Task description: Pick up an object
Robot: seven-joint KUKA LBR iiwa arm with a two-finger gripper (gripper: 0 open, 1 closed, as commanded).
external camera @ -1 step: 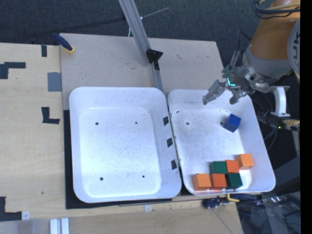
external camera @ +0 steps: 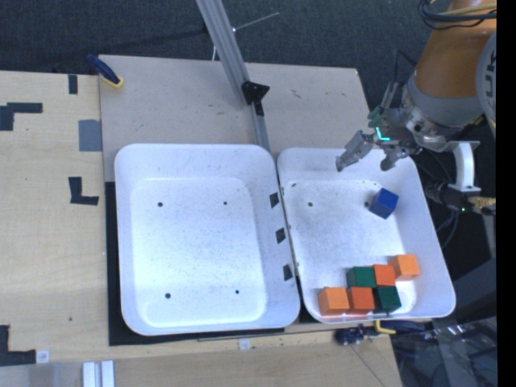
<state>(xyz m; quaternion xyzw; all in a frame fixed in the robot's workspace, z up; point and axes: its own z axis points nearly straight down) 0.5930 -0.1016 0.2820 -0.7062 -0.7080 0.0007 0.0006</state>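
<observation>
A blue cube [external camera: 384, 202] lies alone in the upper right part of the right bin [external camera: 322, 216]. Along that bin's near edge sits a cluster of orange cubes [external camera: 334, 299] and green cubes [external camera: 362, 276]. My gripper [external camera: 371, 153] hangs over the far rim of the right bin, above and a little left of the blue cube. Its two fingers [external camera: 351, 151] stand apart with nothing between them.
The left bin [external camera: 197, 232] sits beside the right one. A slanted metal pole [external camera: 230, 47] crosses the bench behind the bins. A blue and yellow tool [external camera: 105, 70] lies at the bench's far left corner. Cables hang at the right.
</observation>
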